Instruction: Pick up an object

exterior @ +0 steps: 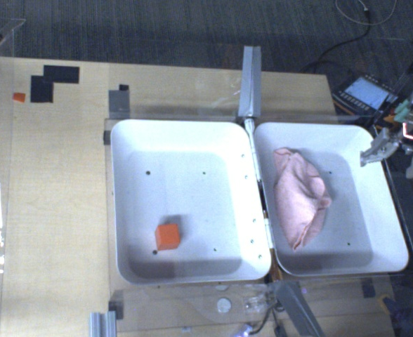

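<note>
Pink cloth (300, 196) lies crumpled in the right bin (375, 255), just left of and below the jaws (375, 151), which hang over that bin's right rim, state unclear. Far left, an orange block (168, 236) sits in the left bin (133, 188).

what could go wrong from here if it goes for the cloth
The pink cloth lies crumpled and soft in the right bin, so the tool may pinch only a fold and lose it on lifting. The cloth also lies close to the wall between the bins, so a finger could strike that rim.
</note>
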`<state>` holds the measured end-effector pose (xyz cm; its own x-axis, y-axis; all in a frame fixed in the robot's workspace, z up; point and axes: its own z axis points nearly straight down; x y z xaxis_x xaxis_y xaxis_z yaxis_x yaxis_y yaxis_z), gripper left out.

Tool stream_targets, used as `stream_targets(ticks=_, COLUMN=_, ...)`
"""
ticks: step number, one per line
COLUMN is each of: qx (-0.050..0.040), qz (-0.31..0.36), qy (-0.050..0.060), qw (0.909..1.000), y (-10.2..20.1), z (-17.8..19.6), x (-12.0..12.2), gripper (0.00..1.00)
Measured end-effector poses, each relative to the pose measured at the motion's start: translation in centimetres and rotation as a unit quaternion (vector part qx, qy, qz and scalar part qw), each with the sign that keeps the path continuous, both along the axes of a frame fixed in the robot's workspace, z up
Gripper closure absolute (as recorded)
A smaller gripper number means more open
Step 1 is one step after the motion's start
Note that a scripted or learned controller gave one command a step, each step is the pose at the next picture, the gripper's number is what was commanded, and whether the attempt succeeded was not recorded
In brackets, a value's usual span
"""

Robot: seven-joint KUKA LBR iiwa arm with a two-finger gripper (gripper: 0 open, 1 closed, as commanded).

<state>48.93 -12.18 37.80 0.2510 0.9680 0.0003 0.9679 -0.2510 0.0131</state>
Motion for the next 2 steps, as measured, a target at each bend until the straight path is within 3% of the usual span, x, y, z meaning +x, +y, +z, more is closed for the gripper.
stream_targets(ticks=1, qx=0.0008, qz=0.032, qy=0.004, qw=0.9995, y=0.4, z=-11.9, x=-0.1, gripper=0.0)
stream_targets(ticks=2, qx=0.0012, qz=0.069, qy=0.006, qw=0.9976, y=0.0, z=-25.0, x=2.1, gripper=0.0)
